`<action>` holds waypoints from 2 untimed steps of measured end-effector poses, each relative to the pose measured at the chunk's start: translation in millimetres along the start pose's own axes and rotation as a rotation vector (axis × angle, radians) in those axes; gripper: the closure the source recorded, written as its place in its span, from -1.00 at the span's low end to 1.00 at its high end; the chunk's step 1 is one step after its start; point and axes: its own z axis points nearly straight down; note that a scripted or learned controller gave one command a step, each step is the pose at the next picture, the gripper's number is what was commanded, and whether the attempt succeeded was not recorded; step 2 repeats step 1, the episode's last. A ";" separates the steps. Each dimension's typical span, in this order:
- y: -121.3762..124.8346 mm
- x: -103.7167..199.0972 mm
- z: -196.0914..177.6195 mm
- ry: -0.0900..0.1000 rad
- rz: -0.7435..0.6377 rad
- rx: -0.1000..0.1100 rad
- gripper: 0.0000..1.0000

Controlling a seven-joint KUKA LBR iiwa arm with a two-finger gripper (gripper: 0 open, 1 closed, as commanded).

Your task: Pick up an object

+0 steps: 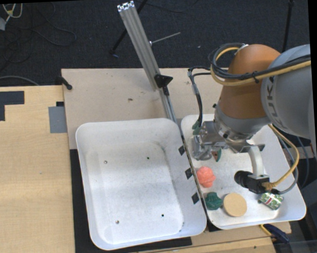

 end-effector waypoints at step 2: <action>5.2 48.3 -5.3 -0.001 0.001 0.000 1.00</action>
